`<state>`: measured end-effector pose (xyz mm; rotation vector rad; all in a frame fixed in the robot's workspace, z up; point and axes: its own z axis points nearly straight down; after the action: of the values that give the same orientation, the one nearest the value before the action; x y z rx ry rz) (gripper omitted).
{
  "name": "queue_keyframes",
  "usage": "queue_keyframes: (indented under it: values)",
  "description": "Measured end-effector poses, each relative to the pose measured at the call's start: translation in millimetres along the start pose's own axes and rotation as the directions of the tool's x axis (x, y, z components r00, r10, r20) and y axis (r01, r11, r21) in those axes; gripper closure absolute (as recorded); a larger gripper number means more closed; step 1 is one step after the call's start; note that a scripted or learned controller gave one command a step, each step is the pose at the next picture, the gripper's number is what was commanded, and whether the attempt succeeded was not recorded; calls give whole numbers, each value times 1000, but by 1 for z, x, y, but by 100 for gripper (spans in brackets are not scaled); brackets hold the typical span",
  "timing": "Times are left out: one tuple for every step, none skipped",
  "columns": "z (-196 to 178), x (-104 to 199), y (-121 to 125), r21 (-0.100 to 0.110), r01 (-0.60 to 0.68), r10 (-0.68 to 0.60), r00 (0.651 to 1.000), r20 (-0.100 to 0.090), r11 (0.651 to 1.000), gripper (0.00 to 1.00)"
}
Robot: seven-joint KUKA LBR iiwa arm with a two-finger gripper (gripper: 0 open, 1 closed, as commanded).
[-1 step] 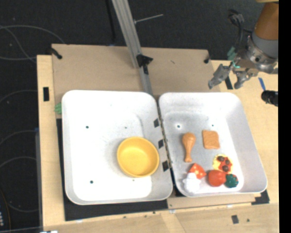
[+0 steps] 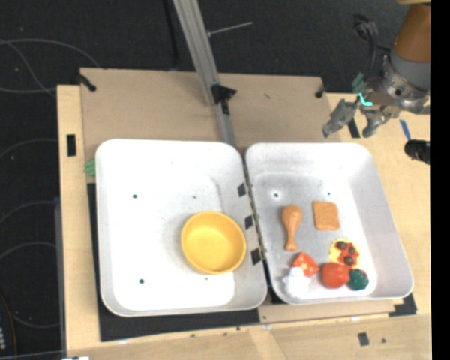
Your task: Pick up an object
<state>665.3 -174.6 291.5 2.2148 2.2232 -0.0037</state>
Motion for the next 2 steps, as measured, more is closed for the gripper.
queue_keyframes:
  values:
    - [47,-1,-10,1,-4,4,1000,0,1000,0]
    - [97,4,-18,5,-5,6,1000,-1,1000,0]
